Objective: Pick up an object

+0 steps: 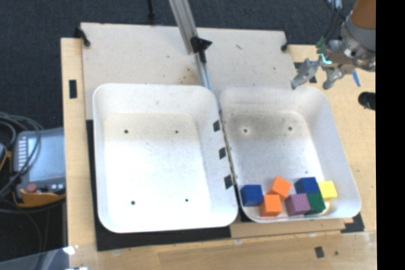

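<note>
Several small blocks lie clustered at the near end of the right bin point(329, 129): a blue block point(252, 194), two orange blocks point(281, 186) point(271, 204), a purple block point(297, 203), a green block point(316, 202), a dark blue block point(307, 186) and a yellow block point(327, 190). My gripper point(317, 77) hangs over the far right corner of that bin, well away from the blocks. Its two fingers are spread apart with nothing between them.
The left bin point(101, 155) sits beside the right one, with a row of black clips point(223, 152) between them. A slanted aluminium post point(180, 6) rises from the back of the bench. A screen unit and cables point(31, 164) lie left of the bench.
</note>
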Robot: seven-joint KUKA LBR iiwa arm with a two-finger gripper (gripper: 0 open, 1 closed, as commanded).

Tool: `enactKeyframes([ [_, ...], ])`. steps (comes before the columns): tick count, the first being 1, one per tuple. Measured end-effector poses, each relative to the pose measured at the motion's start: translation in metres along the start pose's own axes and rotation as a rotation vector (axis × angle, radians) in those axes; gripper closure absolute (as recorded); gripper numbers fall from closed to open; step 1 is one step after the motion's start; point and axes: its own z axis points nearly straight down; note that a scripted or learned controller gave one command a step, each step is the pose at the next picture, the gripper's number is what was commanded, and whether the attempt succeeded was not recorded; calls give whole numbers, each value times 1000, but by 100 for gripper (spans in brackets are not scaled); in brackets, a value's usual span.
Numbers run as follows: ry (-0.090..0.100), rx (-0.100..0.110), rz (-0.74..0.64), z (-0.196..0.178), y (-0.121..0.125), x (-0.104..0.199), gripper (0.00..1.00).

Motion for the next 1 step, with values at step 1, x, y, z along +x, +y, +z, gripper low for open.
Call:
enactKeyframes([
  [1, -4, -4, -4, -3, 1, 0, 0],
])
